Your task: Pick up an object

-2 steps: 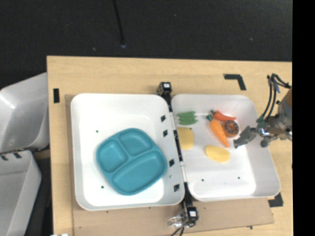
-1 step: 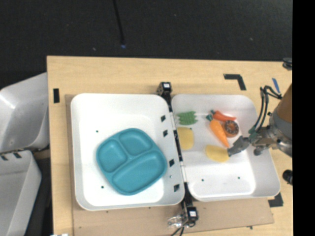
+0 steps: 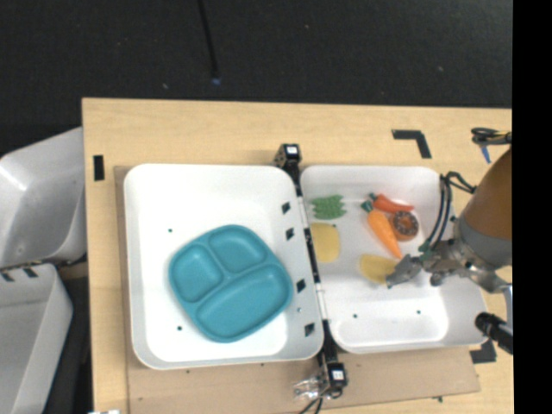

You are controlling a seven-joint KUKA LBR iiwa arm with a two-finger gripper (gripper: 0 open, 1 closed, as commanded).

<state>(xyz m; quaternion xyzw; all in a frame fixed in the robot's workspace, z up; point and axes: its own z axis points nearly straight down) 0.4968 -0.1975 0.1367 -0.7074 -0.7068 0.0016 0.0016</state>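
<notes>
The right bin point(image 3: 388, 326) holds several toy foods. An orange carrot point(image 3: 382, 231) lies at a slant beside a brown round piece point(image 3: 405, 224) and a red pepper point(image 3: 393, 203). A green leafy piece point(image 3: 327, 206) sits near the bin's left wall, above a pale yellow piece point(image 3: 325, 242). Another yellow piece point(image 3: 374, 268) lies mid-bin. My gripper point(image 3: 407, 269) hangs low over the bin, just right of this second yellow piece and below the carrot's tip. Nothing is visibly held in it.
The left bin point(image 3: 147, 317) carries a blue divided plate point(image 3: 228, 281). The grey arm with its orange band point(image 3: 492, 205) comes in over the right bin's right wall. A black clip point(image 3: 288, 154) sits at the top of the seam between the bins.
</notes>
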